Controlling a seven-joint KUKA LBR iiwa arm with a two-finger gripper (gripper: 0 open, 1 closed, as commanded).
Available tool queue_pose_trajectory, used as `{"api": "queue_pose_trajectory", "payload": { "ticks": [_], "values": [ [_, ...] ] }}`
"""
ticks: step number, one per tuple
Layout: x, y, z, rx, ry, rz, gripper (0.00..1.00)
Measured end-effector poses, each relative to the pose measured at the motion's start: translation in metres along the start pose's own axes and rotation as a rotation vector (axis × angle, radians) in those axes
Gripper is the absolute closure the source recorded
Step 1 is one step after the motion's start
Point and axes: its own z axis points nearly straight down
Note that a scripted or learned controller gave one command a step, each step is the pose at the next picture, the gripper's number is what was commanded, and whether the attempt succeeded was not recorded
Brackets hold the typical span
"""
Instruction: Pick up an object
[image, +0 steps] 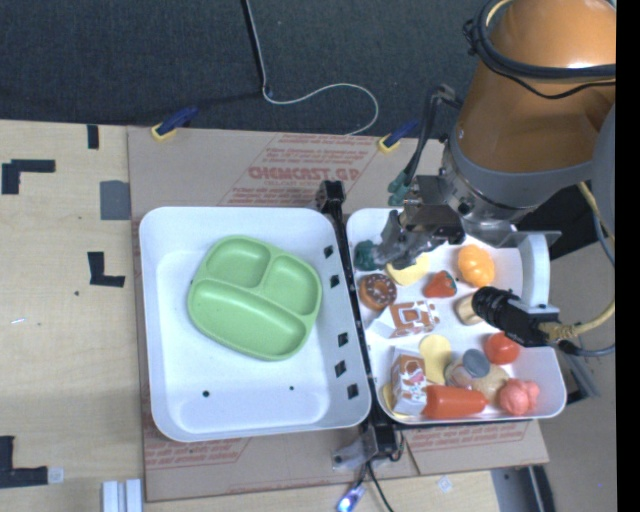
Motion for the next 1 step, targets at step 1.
{"api": "queue_pose_trajectory", "payload": {
  "ticks": [1],
  "values": [
    [0.065, -0.0001, -0.0389, 0.009, 0.0, -0.004, 1.0]
  ]
}}
